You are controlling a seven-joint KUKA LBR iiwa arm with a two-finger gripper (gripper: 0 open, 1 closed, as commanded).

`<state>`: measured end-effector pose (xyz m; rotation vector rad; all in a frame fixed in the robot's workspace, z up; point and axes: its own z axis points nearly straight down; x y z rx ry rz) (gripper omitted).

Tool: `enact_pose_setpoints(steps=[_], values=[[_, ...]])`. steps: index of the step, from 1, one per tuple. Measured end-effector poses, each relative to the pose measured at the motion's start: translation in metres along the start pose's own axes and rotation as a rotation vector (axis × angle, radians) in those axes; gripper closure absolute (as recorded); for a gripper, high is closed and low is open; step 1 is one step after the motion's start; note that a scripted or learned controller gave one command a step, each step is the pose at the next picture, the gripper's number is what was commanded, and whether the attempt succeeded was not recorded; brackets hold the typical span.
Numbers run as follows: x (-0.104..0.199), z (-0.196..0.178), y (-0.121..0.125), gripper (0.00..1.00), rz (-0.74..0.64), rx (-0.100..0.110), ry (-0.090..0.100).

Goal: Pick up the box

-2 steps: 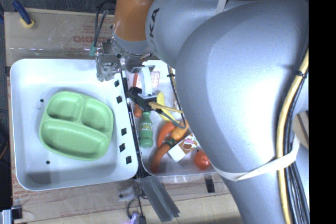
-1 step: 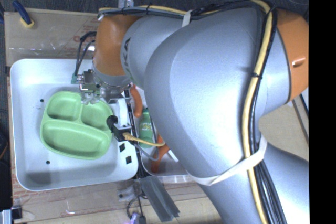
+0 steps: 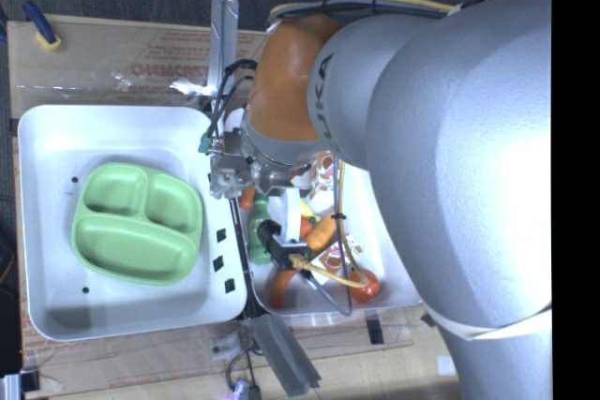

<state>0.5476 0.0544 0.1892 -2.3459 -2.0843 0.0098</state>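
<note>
My gripper (image 3: 265,201) reaches down into the right bin (image 3: 398,295), at its left side, under the orange band of the wrist. The arm's bulk covers most of that bin. A white box with reddish print (image 3: 324,173) peeks out just right of the wrist, partly hidden by it. Whether anything is in the gripper is hidden from this view.
Small items crowd the right bin near the gripper: an orange piece (image 3: 322,232), a red one (image 3: 366,284), a green one (image 3: 258,215). The left bin (image 3: 47,295) holds a green divided plate (image 3: 139,222). A blue-handled tool (image 3: 39,22) lies at the bench's far left corner.
</note>
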Motion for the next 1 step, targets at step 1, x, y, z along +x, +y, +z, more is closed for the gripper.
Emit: enact_pose_setpoints(steps=[1], values=[[0.0892, 0.0416, 0.0033, 1.0, 0.024, 0.0, -0.001]])
